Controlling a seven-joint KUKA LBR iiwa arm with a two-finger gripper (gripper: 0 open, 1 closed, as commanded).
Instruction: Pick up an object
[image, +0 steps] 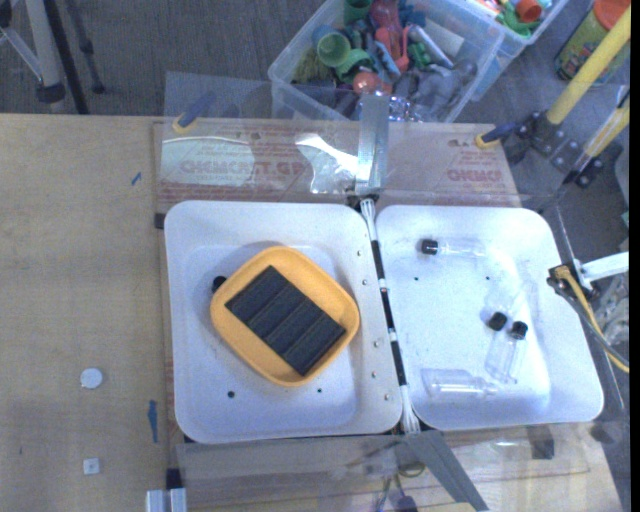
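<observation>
Yellow tray (284, 316) in left bin (190, 400), long axis diagonal, end effector state unclear

Faint reversed lettering on cardboard (240, 165); illegible.

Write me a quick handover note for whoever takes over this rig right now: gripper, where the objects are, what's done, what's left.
Gripper: nothing held that the view shows.
Left bin: yellow pad with dark panels, lying flat at centre.
Right bin: four clear vials, one near the top, two black-capped ones at centre right, one lying near the front.
Done: nothing picked yet.
Left: pick any one object.
</observation>
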